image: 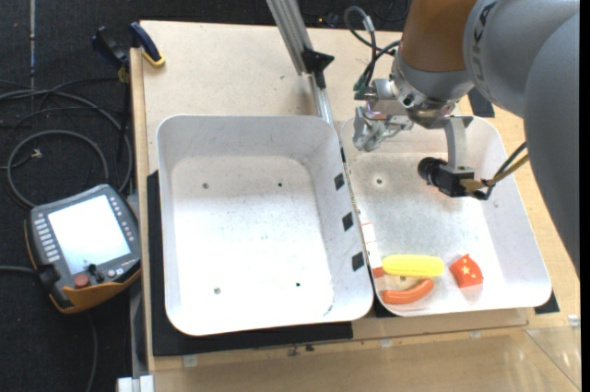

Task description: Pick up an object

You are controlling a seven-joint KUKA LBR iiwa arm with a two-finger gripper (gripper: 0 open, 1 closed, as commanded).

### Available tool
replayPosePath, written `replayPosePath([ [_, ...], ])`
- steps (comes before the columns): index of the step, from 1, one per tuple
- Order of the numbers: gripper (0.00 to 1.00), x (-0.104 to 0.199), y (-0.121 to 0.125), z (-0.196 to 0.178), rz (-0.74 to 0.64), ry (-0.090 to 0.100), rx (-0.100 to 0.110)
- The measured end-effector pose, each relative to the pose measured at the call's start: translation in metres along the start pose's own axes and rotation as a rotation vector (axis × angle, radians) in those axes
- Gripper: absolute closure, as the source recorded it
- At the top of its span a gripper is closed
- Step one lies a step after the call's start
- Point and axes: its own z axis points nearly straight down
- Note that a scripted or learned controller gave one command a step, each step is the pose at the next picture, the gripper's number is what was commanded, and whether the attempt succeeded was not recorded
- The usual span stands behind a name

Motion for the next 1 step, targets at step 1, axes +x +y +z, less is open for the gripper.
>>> replayPosePath([
  [1, 1.00, 0.0543, 0.0042, -0.0105, 0.001, 0.000, 0.001],
])
